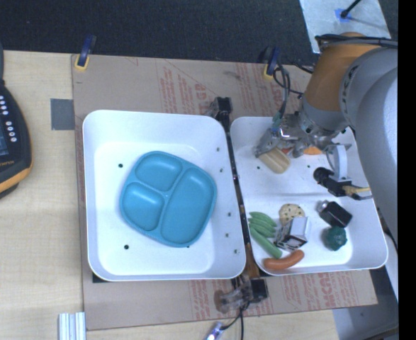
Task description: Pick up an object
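End effector (282,142) low in upper part of right bin (363,257), finger state indeterminable, just above/touching tan cylindrical block (275,161); judged grasp-approach step, next needing confirmed closure on block before lifting clear.

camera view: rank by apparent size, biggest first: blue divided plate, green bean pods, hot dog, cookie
1. blue divided plate, by far the largest.
2. green bean pods.
3. hot dog, close to the pods in length but thinner; partly tucked under a small box, so this order is unsure.
4. cookie, smallest.
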Available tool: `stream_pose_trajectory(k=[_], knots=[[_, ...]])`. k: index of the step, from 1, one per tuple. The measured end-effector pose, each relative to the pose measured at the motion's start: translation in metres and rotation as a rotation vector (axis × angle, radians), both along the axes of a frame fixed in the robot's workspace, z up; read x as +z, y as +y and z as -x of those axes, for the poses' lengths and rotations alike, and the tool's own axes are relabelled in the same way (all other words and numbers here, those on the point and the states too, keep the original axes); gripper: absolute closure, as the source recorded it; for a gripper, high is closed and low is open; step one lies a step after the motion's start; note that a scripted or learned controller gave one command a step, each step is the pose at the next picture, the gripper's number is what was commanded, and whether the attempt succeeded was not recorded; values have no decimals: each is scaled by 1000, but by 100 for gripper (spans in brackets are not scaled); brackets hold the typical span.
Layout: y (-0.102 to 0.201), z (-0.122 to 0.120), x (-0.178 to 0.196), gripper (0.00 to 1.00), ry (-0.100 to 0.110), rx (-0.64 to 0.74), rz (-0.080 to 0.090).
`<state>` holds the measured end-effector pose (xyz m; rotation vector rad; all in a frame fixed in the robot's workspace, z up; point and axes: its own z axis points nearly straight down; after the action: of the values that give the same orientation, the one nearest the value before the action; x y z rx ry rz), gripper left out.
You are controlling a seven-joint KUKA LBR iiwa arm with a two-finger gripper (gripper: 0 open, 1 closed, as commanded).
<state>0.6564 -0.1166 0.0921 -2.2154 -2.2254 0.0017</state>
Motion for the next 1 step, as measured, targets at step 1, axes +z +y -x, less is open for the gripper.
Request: stream_pose_trajectory(k=[1], knots=[[-22, 83, -1, 0, 3, 0, 1]])
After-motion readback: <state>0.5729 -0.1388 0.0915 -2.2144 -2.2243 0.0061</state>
